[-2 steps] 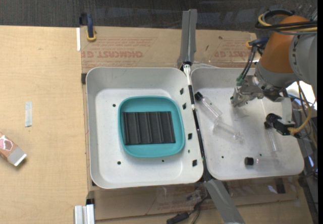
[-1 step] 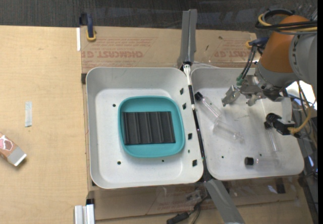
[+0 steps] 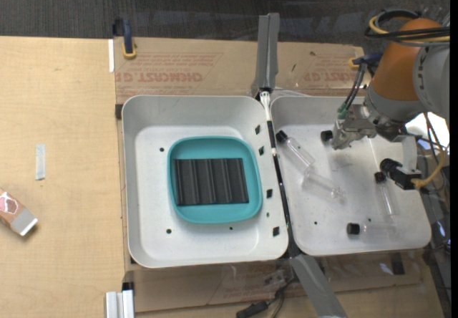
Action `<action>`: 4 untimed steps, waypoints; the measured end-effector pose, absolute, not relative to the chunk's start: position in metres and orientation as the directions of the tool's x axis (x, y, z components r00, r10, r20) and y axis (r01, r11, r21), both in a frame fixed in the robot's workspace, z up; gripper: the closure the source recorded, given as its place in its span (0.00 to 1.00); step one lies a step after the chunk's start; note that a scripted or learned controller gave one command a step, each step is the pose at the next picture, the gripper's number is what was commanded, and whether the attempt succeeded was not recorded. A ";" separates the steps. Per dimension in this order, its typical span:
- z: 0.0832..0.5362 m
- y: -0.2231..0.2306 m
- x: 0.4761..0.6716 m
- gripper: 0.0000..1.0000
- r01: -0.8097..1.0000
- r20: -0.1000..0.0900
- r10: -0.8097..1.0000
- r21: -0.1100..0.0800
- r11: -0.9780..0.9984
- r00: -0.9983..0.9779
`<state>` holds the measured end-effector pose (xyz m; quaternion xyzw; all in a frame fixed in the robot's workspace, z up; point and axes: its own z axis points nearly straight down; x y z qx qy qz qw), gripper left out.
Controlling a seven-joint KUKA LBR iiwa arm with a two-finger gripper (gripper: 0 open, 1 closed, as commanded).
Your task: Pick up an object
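Arm reaches in from the frame's right, gripper (image 3: 343,136) low over the upper part of the right bin (image 3: 408,238); whether it is released or clenched I cannot tell from here. Candidate objects lie in that bin: a clear tube (image 3: 295,150) just left of the gripper, another clear piece (image 3: 323,186) below it, a small black cap (image 3: 353,228) toward the bottom. Risk: these clear, slim, round pieces could roll or slip aside on contact, so the grasp may come up empty.
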<state>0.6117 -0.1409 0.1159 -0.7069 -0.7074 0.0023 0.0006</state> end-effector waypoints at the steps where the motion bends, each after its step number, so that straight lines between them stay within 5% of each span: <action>1: 0.116 -0.141 0.612 0.00 1.000 -0.002 1.000 -0.004 0.001 -0.001; 2: 0.091 -0.128 0.585 0.00 1.000 0.000 1.000 -0.002 -0.003 0.003; 3: 0.086 -0.149 0.651 0.00 0.998 0.004 0.999 -0.025 0.052 -0.052; 4: 0.095 -0.149 0.651 1.00 0.998 -0.001 0.998 -0.024 0.055 -0.055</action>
